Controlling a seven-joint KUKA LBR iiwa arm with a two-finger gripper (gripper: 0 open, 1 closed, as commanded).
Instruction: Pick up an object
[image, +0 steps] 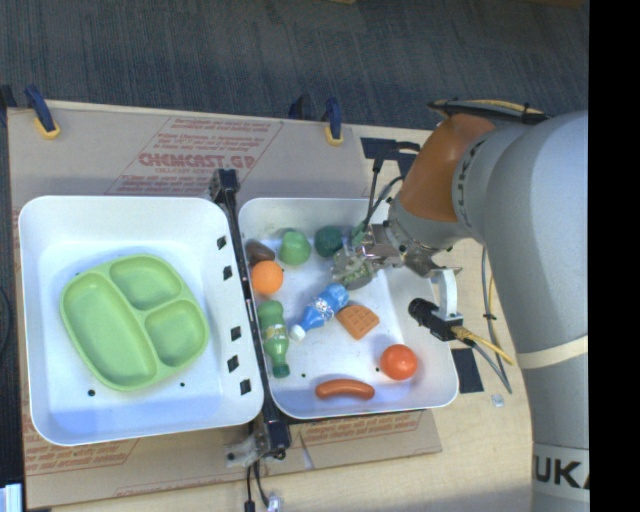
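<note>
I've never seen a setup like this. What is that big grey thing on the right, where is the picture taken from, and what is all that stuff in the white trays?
The big grey thing with the orange band is a robot arm. A single fixed camera above the bench looks down at a slant, and the arm reaches in from the right. Its job is to pick up an object.

Two shallow white bins sit side by side. The left bin holds a light green plastic plate with three compartments. The right bin holds small toys: an orange ball, a green round toy, a darker green one, a small blue and white bottle, a green bottle, a tan waffle-like square, a red-orange tomato-like ball and a red sausage.

The arm's end effector is low in the right bin near the green toys. I cannot tell whether it holds anything.
</note>
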